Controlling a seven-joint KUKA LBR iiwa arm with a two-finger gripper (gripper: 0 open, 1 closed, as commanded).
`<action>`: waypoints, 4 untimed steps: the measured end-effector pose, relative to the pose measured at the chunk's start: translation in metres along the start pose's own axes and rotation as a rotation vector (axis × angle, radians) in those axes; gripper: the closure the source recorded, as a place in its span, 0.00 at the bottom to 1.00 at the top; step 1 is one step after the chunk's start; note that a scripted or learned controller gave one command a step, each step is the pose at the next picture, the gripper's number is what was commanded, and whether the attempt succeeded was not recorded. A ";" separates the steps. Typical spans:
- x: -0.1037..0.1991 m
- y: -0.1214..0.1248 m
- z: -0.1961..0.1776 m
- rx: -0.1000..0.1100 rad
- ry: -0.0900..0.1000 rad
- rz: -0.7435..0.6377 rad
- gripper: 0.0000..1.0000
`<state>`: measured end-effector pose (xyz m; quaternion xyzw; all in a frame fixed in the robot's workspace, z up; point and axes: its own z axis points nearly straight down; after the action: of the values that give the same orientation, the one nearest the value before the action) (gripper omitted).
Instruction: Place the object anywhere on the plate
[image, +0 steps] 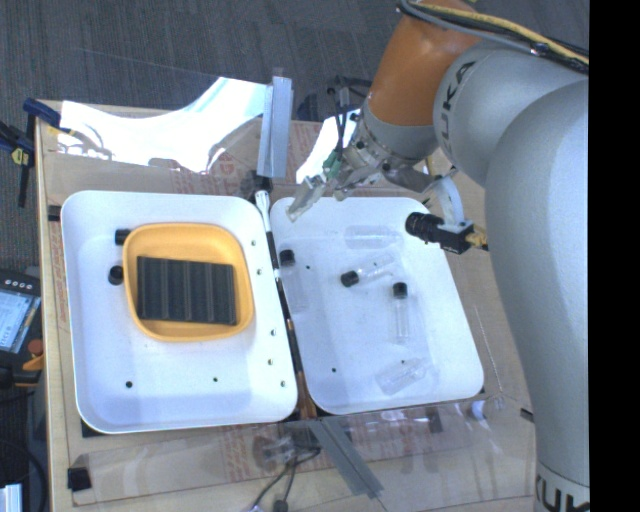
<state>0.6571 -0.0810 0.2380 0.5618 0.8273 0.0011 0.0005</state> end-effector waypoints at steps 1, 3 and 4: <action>0.034 0.005 -0.004 0.005 0.003 -0.064 0.00; 0.034 0.005 -0.004 0.005 0.003 -0.064 0.00; 0.034 0.005 -0.004 0.005 0.003 -0.064 0.00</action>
<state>0.6489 -0.0474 0.2422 0.5350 0.8449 -0.0001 -0.0021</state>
